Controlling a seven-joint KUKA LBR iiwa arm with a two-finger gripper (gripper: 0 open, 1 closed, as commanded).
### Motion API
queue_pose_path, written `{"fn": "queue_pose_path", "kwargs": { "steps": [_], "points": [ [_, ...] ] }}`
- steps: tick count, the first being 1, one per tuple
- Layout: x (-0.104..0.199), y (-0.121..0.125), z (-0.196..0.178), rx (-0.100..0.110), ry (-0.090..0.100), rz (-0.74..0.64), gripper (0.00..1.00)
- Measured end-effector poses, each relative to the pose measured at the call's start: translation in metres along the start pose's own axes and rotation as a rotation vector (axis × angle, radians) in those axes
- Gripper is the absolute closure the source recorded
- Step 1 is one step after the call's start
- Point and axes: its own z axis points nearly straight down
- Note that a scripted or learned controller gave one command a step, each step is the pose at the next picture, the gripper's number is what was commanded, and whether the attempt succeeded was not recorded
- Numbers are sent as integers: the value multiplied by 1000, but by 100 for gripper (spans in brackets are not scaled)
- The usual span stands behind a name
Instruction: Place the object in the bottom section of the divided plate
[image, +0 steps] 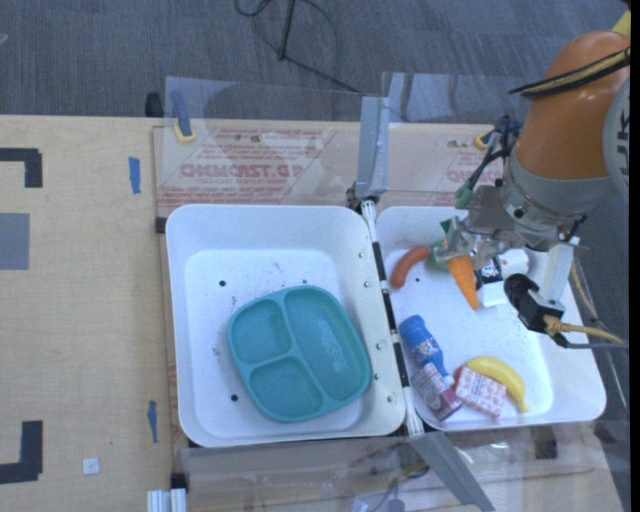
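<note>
Right now, from the overhead camera, I see my gripper (468, 252) low over the right bin (580, 395), with an orange carrot (464, 283) slanting down from its tip. I cannot tell how far it is open or whether it truly has the carrot; the wrist blocks that spot. The carrot is short, tapered, bright orange, with a green top near the tool. Just beside it lies a reddish sausage-shaped piece (407, 265). The teal divided plate (298, 351) sits in the left bin (195, 240), all three sections bare. A blue bottle (421, 343), a banana (503, 378) and a pink packet (481, 391) lie nearer the front.
</note>
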Motion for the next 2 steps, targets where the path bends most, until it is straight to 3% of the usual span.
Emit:
{"fn": "queue_pose_path", "kwargs": {
  "steps": [1, 2],
  "points": [
    [63, -6, 78, 2, 3, -221, 100],
    [152, -18, 102, 2, 2, -352, 100]
  ]
}}
